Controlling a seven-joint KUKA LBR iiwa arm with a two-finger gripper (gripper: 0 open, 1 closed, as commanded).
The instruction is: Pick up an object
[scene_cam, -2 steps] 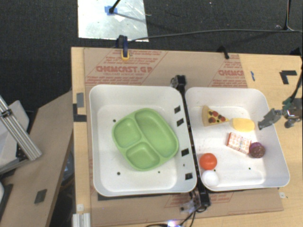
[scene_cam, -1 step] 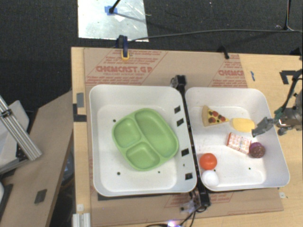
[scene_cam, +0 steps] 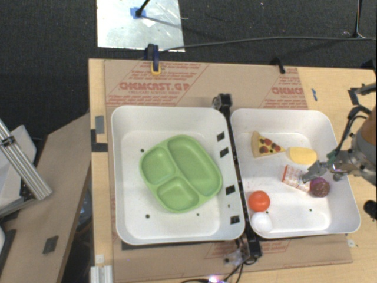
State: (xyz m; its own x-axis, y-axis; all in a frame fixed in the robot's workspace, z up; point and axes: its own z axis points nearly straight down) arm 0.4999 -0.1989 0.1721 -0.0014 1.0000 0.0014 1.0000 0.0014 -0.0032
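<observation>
Nearest the camera, a small white ball (scene_cam: 261, 221) lies below the round orange fruit (scene_cam: 258, 201). Right of that fruit, the gripper (scene_cam: 321, 173) hovers between a crinkled snack packet (scene_cam: 293, 176) and a dark purple fruit (scene_cam: 320, 187); its opening cannot be judged. Either could be nudged aside.

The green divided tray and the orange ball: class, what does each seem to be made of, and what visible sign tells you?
The green divided tray looks like moulded plastic with a matte finish: even colour, rounded compartment ridges. The orange ball looks like smooth plastic or rubber, judging by its uniform colour and soft shine; the view leaves that open.
</observation>
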